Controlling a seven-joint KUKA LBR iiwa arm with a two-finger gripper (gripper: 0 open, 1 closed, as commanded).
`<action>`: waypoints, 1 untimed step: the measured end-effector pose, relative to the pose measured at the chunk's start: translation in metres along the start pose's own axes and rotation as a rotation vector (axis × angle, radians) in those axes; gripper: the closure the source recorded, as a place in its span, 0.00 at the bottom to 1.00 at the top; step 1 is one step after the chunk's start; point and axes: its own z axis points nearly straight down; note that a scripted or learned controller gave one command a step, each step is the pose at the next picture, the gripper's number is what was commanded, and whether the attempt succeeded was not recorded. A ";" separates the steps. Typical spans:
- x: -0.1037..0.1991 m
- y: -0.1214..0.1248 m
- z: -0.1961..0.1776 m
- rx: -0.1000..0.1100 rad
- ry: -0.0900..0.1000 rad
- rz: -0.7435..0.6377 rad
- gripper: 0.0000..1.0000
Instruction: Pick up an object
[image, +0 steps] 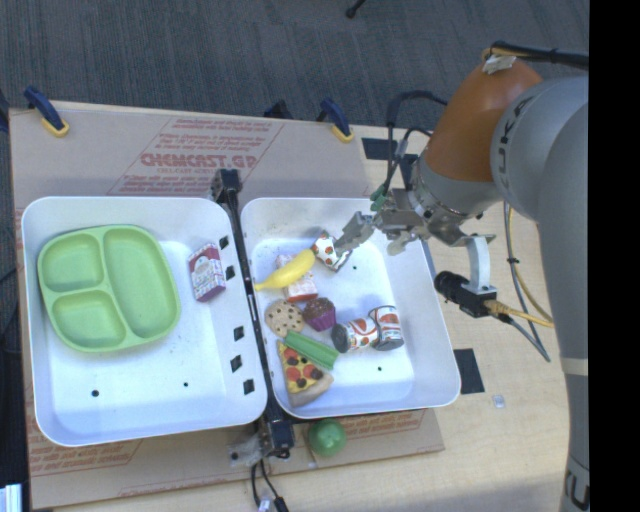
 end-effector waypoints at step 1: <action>0.001 -0.086 0.066 0.002 0.000 -0.001 0.00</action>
